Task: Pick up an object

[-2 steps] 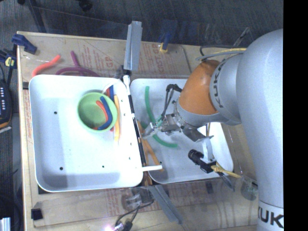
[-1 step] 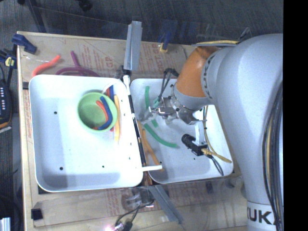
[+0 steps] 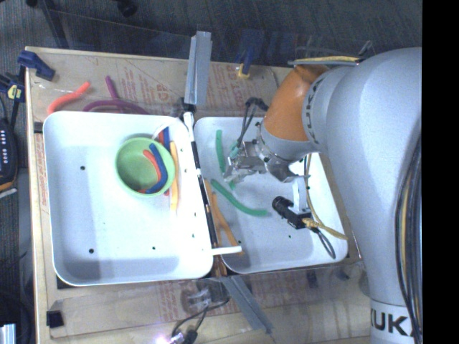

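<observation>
Roughly mid-reach: the gripper [image 3: 237,165] hangs low inside the right bin [image 3: 287,253], near that bin's upper left part, just beside the upper green strip [image 3: 219,147] and above the longer green strip [image 3: 239,201] that lies slantwise on the bin floor. Whether the gripper is open or closed cannot be told; the metal parts blur together against the white bin. Nothing is visibly held. An orange strip [image 3: 224,221] lies along the bin's left wall, close to the divider. The left bin [image 3: 107,256] carries a green bowl [image 3: 145,165] with coloured strips in and beside it, well apart from the gripper. Judgement: the nearest candidates are the two green strips, and both lie flat, so a good grasp likely needs a straight descent with the jaws set across the strip's narrow width, not along it. The long strip's middle, clear of the wall, looks the safer target; the orange strip by the wall risks a collision.
</observation>
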{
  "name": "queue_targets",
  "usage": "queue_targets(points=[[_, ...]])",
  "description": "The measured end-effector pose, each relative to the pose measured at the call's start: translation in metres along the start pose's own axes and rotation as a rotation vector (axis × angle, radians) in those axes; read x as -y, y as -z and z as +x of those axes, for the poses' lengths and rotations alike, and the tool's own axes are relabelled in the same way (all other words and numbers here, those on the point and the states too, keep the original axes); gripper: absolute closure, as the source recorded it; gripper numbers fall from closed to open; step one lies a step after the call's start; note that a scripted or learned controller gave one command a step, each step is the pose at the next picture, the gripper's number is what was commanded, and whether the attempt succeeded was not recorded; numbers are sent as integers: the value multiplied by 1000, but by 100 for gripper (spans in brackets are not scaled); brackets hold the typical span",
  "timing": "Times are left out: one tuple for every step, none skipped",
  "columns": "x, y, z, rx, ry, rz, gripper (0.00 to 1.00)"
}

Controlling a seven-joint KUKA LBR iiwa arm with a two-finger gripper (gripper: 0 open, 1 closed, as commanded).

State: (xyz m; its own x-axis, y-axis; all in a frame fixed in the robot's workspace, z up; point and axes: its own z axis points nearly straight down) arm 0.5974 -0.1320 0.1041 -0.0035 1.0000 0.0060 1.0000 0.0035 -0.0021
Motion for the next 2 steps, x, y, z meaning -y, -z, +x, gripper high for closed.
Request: queue_targets(points=[[0, 0, 0, 0, 0, 0, 0], [42, -5, 13, 13, 53, -23, 0]])
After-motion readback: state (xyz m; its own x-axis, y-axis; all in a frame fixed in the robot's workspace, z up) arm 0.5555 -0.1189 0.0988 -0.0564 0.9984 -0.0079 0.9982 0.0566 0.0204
